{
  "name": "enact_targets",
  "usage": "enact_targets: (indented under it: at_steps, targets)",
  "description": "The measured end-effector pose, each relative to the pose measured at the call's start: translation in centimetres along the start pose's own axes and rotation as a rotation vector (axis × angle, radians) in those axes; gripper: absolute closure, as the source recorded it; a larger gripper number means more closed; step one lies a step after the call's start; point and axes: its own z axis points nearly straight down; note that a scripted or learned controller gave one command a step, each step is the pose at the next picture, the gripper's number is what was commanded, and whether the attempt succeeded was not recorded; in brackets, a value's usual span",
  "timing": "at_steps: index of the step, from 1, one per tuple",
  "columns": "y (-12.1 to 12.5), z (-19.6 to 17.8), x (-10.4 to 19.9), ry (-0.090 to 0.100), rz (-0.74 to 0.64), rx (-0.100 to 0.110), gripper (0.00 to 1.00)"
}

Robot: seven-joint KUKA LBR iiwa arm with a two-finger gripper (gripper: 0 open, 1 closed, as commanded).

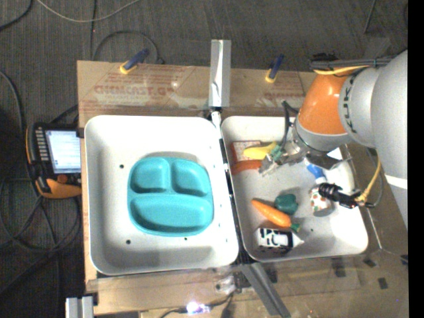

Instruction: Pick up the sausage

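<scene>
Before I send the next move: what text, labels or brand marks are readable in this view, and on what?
"KU", black letters cut off at the edge, on the grey arm link.
Reddish print on the cardboard sheet behind the bins: too faint and blurred to read.
Screen of the handheld pendant: lit, too small to read.
Black-and-white carton in the right bin: markings blurred, unreadable.

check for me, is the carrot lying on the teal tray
No, the carrot lies in the right bin near a black-and-white carton, while the teal tray sits in the left bin.
</scene>
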Motion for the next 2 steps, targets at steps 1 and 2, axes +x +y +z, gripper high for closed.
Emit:
enact_targets:
  at_steps: [1,2]
  targets:
    - [0.0,0.0,0.0,0.000,0.000,0.000,0.00]
    - [3.0,1.2,0.1,0.003,0.080,0.009,0.00]
